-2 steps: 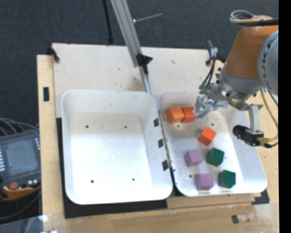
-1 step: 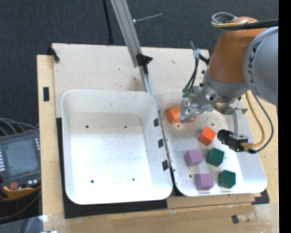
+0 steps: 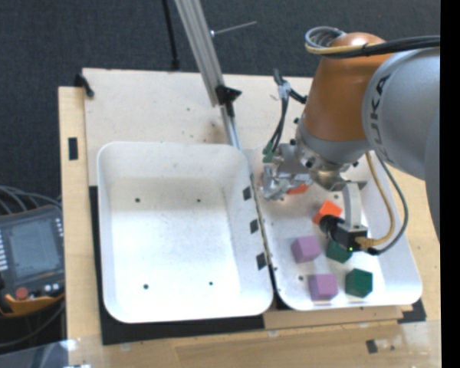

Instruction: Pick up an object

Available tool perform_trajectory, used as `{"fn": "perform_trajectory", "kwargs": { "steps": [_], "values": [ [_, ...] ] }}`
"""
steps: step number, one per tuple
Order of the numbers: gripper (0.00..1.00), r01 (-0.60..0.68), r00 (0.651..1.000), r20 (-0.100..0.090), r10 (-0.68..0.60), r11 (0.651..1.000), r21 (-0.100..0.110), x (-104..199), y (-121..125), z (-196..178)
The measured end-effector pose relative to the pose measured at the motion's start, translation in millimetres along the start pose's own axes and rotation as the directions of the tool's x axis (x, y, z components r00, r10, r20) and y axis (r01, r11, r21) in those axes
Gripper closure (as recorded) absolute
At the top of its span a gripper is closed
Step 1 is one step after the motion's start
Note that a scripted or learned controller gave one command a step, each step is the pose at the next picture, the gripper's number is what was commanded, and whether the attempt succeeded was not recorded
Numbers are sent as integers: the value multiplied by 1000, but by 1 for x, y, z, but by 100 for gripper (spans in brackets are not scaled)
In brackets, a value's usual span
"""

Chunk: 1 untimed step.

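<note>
The gripper [image 3: 276, 184] hangs at the right-hand white bin's [image 3: 402, 271] upper left; whether it is open, I cannot tell. The small orange block [image 3: 330, 208] lies just right of it, lower.

Even, fairly bright overhead light falls on the scene, with the two white bins [image 3: 176, 228] close to washed out and the dark floor [image 3: 31, 37] around the counter [image 3: 138, 98] nearly featureless. A soft glare sits on the orange band [image 3: 341, 90] of the arm, and the arm casts a faint shadow on the right bin beneath it. The picture is low in resolution and slightly soft, so small parts look grainy and blurred.
</note>
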<state>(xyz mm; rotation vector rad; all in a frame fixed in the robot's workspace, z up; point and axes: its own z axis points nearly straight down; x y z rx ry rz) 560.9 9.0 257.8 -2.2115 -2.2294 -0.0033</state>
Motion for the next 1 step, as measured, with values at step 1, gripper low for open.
{"fn": "perform_trajectory", "kwargs": {
  "steps": [1],
  "values": [
    [100, 0, 1000, 1, 0, 1000, 1, 56, -19, 1]
  ]
}}
